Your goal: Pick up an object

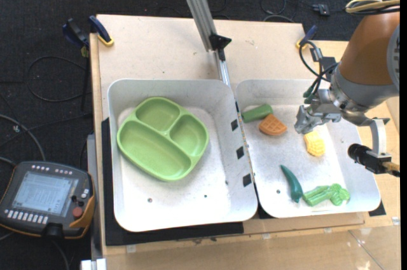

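Hovered gripper (310,121) low over right bin (356,189), jaw state impossible to tell; sat directly above yellow corn toy (315,145), just toward the near side. Lay lengthwise away-to-near; kept waffle toy (273,126) just left, green pickle (256,112) beyond.

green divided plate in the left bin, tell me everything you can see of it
The green divided plate looks like light green matte plastic, a rounded shape with three compartments: one long one along its near-left side and two smaller ones on the far side. It lies flat and upright, set at a slant, on the floor of the left bin. Nothing lies in it.
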You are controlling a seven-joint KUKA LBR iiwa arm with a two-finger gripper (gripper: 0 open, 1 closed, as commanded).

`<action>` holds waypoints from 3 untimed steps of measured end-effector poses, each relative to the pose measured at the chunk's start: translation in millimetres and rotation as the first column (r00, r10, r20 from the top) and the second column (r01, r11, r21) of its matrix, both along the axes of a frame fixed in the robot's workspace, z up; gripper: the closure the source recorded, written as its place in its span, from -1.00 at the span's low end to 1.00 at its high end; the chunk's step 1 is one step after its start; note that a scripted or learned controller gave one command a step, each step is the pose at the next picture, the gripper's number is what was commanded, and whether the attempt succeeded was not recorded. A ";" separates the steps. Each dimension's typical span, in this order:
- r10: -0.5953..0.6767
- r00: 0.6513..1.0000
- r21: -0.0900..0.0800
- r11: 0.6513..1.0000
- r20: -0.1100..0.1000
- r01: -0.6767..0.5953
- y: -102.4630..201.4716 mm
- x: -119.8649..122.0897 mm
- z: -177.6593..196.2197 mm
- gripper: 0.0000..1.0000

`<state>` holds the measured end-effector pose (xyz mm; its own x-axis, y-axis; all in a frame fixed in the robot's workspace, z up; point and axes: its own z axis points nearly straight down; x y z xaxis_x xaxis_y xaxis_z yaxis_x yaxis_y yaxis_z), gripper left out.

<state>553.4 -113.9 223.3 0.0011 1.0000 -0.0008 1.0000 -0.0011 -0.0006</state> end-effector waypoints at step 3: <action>0.005 1.000 -0.003 1.000 0.011 -0.005 -29.5 38.1 108.2 -1.00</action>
